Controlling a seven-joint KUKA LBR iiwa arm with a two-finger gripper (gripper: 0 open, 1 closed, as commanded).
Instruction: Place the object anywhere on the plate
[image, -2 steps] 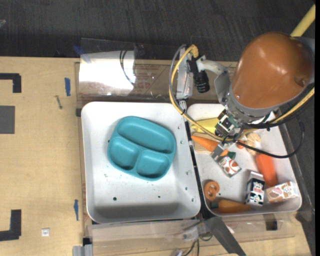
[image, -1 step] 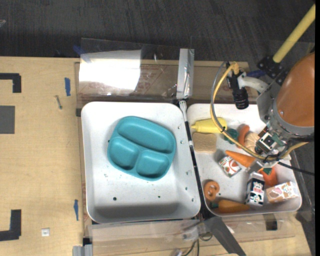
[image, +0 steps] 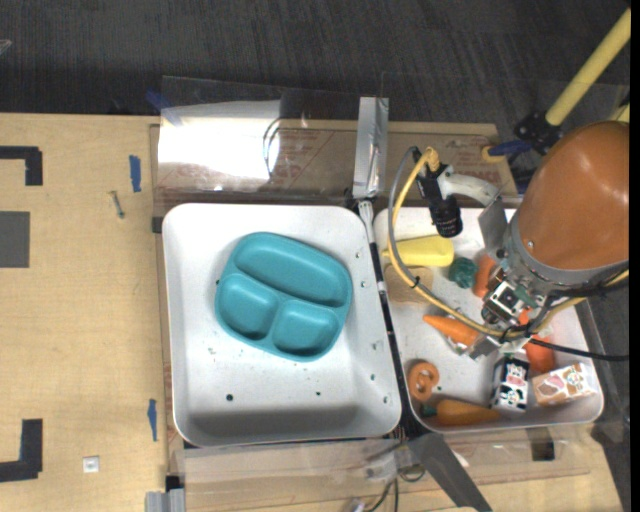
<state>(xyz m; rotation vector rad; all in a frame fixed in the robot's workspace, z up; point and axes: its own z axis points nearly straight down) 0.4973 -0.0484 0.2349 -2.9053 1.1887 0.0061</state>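
While the gripper (image: 487, 340) hung over the toys, I could not tell its grip; the blue plate (image: 284, 292), far left, sat bare.

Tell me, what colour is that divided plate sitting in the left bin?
Teal blue all over; the plate has three compartments, seen plainly in the overhead camera view.
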